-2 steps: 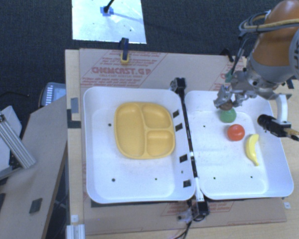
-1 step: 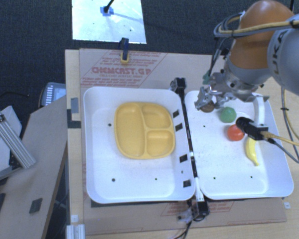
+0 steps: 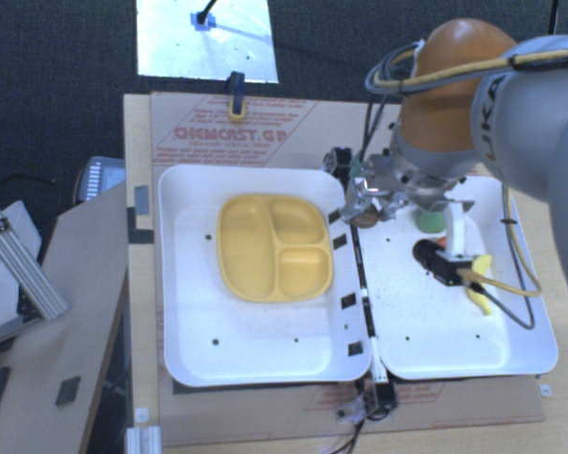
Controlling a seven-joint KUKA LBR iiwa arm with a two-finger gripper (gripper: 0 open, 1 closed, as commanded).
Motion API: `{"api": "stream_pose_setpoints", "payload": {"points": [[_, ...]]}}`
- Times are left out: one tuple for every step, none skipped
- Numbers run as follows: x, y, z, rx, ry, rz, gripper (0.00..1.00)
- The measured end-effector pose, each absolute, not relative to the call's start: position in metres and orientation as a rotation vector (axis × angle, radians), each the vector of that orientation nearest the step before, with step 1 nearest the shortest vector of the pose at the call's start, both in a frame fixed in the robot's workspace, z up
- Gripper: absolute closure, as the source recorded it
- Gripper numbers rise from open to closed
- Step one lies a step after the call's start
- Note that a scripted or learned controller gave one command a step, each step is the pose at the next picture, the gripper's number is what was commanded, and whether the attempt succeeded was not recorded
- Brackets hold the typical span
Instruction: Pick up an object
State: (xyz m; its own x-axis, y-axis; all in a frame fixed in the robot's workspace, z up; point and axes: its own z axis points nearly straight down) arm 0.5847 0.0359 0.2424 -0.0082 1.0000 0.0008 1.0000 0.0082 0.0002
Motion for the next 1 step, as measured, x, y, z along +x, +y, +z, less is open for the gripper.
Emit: {"api": "stream_pose_setpoints", "payload": {"points": [[0.5804,0.0972,0.2373,-2.211,-2.232,-0.003,1.00]]}}
